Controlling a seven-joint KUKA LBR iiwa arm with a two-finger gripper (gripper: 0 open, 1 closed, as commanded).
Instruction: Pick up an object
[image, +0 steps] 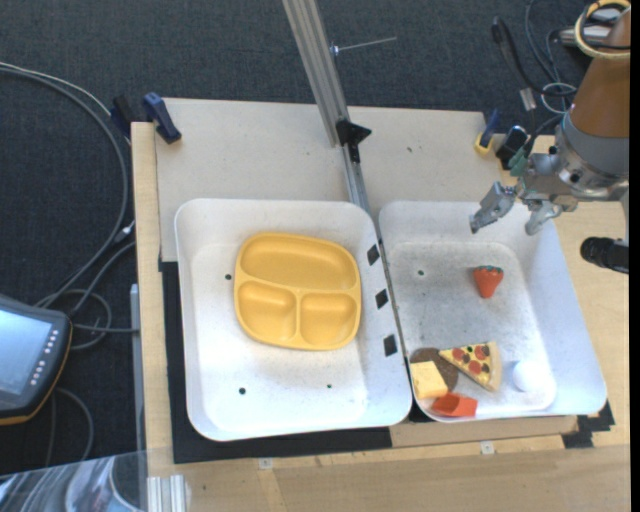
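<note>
While the hand (511, 208) hangs spread and pinching nothing over the right bin's (560, 290) far edge, the strawberry (487, 281) lies below it.
Pizza slice (474, 363), cheese (428, 379) and white egg (527, 375) crowd that bin's near edge.

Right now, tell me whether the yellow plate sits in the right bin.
No, the yellow plate lies in the left bin.
</note>
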